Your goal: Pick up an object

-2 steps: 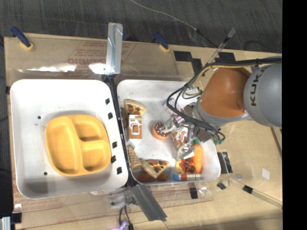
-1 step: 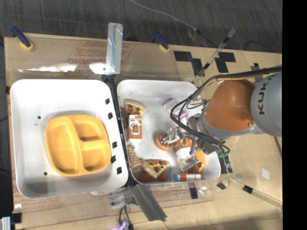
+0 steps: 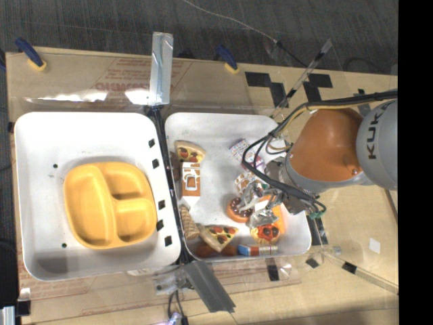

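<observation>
Here, you see jaws (image 3: 260, 205) low in right bin (image 3: 216, 124), among toy food (image 3: 238, 210); grip state hidden, cannot tell.

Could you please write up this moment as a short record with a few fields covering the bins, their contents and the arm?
left bin: holds a yellow divided tray
right bin: holds a heap of small toy foods, among them a pizza slice near the left wall and another pizza slice near the front
arm: reaches in from the right, orange band above the right bin
gripper: low over the toys in the right bin's right half; grip not discernible
task state: no object seen lifted
</observation>
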